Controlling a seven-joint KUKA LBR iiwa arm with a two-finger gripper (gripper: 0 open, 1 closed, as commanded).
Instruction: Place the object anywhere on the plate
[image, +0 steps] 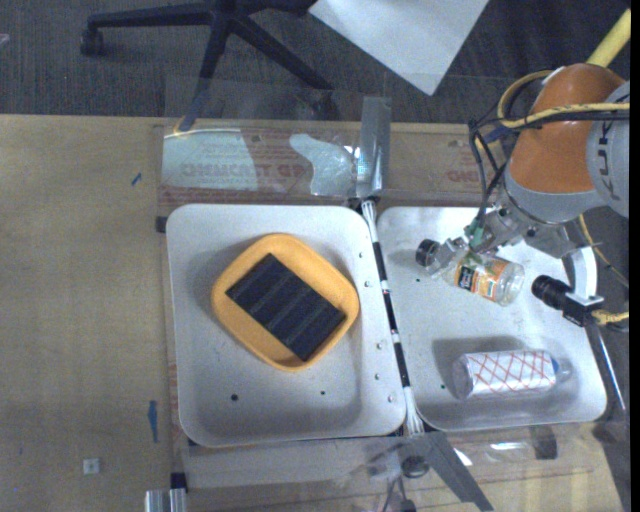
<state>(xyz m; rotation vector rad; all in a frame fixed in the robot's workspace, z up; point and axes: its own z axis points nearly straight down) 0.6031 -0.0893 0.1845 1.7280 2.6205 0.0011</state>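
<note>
An orange square plate (232, 283) with a dark ribbed centre lies tilted in the left bin (195, 400). In the right bin (580, 395) a small clear bottle (490, 279) with a yellow-orange label and a black cap lies on its side near the back. A white cylinder (505, 371) with a red criss-cross pattern lies on its side nearer the front. My gripper (476, 240) hangs under the orange-banded wrist, right above the bottle's neck, close to it or touching it. The wrist hides the contact.
A metal divider (385, 300) separates the two bins. A black knob on a white bracket (556, 292) sticks out just right of the bottle. Clear plastic wrap (320, 165) and a cardboard strip lie behind the left bin. Cables loop around the arm at the upper right.
</note>
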